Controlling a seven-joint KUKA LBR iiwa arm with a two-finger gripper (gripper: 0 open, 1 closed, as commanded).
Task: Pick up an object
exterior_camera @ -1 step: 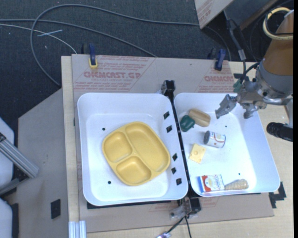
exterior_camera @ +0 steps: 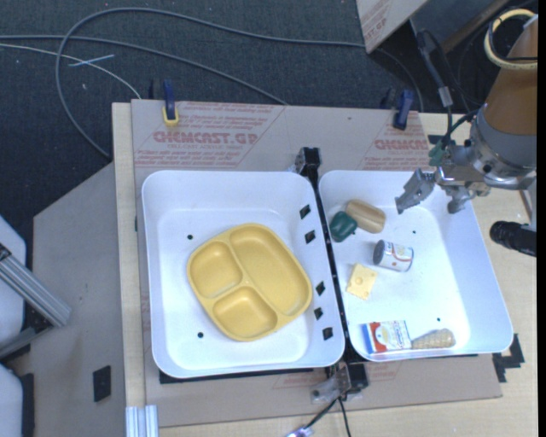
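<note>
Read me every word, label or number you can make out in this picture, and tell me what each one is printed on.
"CHEMCAST GP", red print on the brown board behind the left bin.
"CHEMCAST", the same red print on that board behind the right bin, partly hidden.
Small can: label too blurred to read.
Flat carton: print too small to read.
Cardboard box at top: red marks unreadable.

I read this as a robotics lab or test cell. The bench [exterior_camera: 94,282] I work over is a plain board topped with a brown sheet printed with a maker's name, held down by blue clamps [exterior_camera: 170,102]. Two white bins [exterior_camera: 162,256] sit side by side, joined by black clips. Loose cables [exterior_camera: 85,60] trail over the dark carpet [exterior_camera: 256,60], a cardboard box [exterior_camera: 384,21] stands at the far edge, and the grey arm [exterior_camera: 512,111] reaches in.
</note>
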